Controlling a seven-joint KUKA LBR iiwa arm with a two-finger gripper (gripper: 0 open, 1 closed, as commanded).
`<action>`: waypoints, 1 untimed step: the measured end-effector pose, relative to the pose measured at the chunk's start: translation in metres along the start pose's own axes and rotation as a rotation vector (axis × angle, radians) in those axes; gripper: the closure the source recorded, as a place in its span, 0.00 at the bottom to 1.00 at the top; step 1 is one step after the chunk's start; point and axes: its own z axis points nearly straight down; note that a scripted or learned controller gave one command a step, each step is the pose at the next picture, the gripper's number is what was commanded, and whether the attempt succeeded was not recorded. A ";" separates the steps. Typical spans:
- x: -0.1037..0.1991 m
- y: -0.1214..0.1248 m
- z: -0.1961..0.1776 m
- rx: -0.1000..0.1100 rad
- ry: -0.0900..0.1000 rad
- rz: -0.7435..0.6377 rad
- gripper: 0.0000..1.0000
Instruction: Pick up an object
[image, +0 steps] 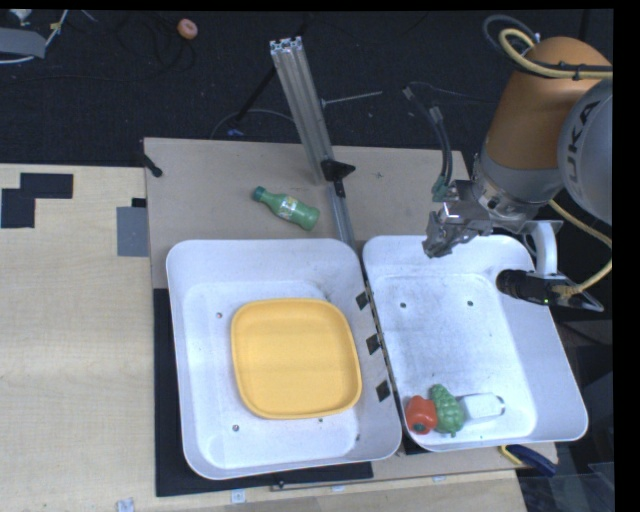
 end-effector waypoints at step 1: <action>0.052 -0.003 0.018 0.002 0.001 0.000 1.00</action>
